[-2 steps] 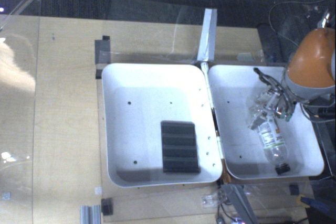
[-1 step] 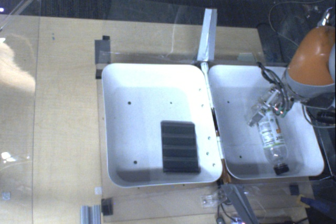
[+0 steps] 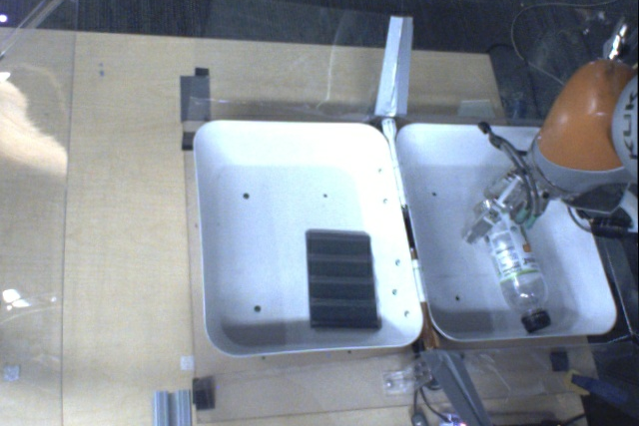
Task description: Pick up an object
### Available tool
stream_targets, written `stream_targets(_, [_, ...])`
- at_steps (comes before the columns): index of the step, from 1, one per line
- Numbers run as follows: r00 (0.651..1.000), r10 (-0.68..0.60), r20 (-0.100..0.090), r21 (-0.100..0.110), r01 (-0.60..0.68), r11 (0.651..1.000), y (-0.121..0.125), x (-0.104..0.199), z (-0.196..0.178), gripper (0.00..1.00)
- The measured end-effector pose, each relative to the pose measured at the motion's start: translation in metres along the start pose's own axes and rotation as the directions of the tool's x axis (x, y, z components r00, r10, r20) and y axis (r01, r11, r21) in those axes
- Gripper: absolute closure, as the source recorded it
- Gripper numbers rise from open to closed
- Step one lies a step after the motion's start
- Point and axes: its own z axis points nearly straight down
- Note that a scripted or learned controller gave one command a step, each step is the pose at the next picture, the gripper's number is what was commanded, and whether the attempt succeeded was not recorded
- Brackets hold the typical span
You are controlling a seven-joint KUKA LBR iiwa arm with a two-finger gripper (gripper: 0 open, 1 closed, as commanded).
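Camera view: arm enters from the right, orange band (image 3: pixel 587 118) sitting over the right bin (image 3: pixel 439 214). Gripper (image 3: pixel 502 213) is down inside that bin, right at the upper end of a clear plastic bottle (image 3: pixel 517 266).

Bottle lies on its side on the bin floor, running down the frame, dark cap (image 3: pixel 536 320) at the lower end near the front wall. Cap end points away from the gripper, so the approach is at the base end of the bottle, likely because that's the end closest to where the arm comes in.

Fingers: cannot tell if they're spread or closed. Metal parts and the transparent bottle blur together there. Also can't confirm contact, only that gripper and bottle overlap or nearly touch in this view. Not calling it a grasp.

Left bin (image 3: pixel 230 214) holds a dark ribbed rectangular block (image 3: pixel 341 279), flat near the front wall, well apart from the arm. Not the current target by the look of it.

Both bins sit side by side on the table (image 3: pixel 120 214), divided by an upright bar (image 3: pixel 394 75) at the back.

Judgement: grasp attempt on the bottle, early stage. Risk: round, smooth, lying loose, so it can roll or squirt out if the pinch lands off-centre.
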Motion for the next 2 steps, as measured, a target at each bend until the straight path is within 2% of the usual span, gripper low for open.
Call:
stream_targets(1, [1.000,-0.002,0.022,-0.015,0.002,1.000,0.0068,-0.0045,-0.0147,1.00])
stream_targets(2, [1.000,-0.001,0.023,-0.015,0.002,1.000,0.0066,-0.0047,-0.0149,0.00])
